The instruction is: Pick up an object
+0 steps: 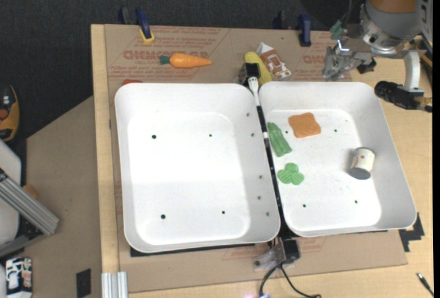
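Note:
The right bin (385, 118) holds an orange flat piece (304, 124), a long green piece (278, 140) by its left wall, a small green leafy piece (291, 174) and a grey-white cylinder (361, 162) lying on its side. My gripper (337, 64) hangs above the bench just behind the right bin's far rim, away from all of these objects. Nothing shows between its tips.
The left bin (130, 111) lies beside the right one. Behind the bins on the cardboard lie a toy carrot (185, 60), a yellow banana-like piece (256, 64) and a small red-white packet (275, 64). Blue clamps (144, 25) hold the board's far edge.

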Controlling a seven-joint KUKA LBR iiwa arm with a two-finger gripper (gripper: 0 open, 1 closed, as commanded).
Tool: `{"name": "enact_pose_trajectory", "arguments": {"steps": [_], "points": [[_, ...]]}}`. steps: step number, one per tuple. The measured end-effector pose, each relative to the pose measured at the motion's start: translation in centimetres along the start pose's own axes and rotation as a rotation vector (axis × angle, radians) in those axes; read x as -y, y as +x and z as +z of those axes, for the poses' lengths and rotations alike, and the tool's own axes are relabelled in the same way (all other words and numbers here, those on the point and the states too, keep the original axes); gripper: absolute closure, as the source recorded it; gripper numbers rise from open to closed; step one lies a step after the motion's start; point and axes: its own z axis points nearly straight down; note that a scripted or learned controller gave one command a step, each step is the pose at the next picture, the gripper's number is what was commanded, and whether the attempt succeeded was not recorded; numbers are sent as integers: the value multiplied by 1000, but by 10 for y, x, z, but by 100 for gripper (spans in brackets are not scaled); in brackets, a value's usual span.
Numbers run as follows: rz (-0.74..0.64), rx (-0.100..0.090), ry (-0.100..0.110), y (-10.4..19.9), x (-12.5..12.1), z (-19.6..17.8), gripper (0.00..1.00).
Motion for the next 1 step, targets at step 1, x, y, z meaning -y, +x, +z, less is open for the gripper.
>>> {"name": "enact_pose_trajectory", "arguments": {"steps": [1], "points": [[-12,-7,7,89,-3,8,100]]}}
